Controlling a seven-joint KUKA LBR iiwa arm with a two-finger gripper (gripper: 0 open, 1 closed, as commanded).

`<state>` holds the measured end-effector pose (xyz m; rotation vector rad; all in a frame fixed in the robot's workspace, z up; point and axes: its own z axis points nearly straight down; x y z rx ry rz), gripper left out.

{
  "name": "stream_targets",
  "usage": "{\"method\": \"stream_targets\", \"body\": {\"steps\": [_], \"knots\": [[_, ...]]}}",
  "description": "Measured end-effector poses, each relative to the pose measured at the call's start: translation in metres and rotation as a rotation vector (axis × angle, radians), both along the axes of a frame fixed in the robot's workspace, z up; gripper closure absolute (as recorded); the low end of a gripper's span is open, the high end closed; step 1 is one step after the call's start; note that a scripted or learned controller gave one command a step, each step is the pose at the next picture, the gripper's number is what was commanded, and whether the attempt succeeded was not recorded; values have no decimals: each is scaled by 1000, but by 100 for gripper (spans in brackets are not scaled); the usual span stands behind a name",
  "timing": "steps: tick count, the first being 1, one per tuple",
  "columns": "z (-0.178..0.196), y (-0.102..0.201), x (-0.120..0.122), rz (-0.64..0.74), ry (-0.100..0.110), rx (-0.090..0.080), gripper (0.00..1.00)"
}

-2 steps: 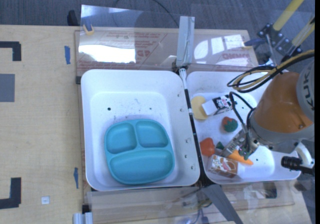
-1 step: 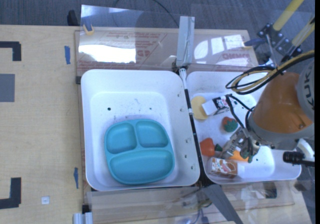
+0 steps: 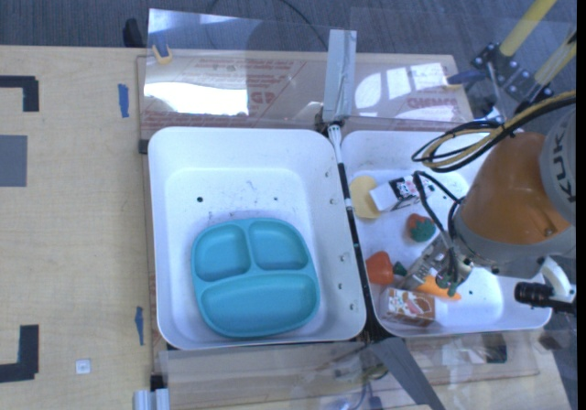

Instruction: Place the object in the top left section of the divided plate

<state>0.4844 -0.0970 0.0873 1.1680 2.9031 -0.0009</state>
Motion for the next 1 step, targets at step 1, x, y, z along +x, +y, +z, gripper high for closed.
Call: {"method": "stream_targets", "body": {"steps": [1], "knots": [[53,-4,-3,-188,10,6,100]]}}
